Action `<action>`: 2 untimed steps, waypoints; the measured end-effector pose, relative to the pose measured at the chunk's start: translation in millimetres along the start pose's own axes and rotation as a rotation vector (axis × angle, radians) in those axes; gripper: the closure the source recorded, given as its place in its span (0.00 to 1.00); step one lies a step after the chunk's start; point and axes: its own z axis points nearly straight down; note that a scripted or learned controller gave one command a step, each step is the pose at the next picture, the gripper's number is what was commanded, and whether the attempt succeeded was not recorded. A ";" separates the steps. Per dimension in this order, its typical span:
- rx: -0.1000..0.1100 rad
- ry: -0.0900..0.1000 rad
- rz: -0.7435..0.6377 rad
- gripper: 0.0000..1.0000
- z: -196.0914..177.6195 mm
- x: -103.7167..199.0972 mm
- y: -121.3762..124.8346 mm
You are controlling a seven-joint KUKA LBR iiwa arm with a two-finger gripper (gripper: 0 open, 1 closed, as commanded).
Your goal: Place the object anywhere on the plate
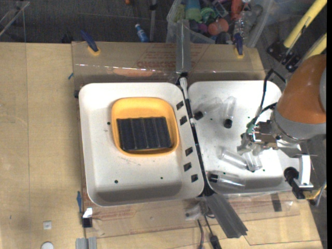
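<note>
Two white bins side by side: left bin [98, 180], right bin [270, 95]. One divider [188, 134] between them with a row of black clips.

Left bin: one yellow plate [142, 106], sitting toward the far-centre. One dark ribbed rectangular object [143, 133] lies flat on the plate, covering most of its near half. So the task object is on the plate.

Right bin: roughly three or four clear plastic items, hard to separate against the white. One [228, 108] toward the far side, one [236, 160] mid-bin, one [226, 179] along the near wall. One small black knob-like item [227, 122] near the far clear piece.

One arm [306, 95], orange band visible, enters from the right and angles down into the right bin. Gripper [252, 148] sits low over the mid-right of that bin, right next to the mid-bin clear item. Can't tell whether the claw is apart, together, or clamped on anything; clear plastic and glare mask it.

Well apart from the plate.
</note>
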 end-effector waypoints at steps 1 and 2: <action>0.000 -0.002 -0.082 1.00 5.0 3.3 35.4; -0.001 -0.002 -0.082 0.00 4.8 3.3 35.5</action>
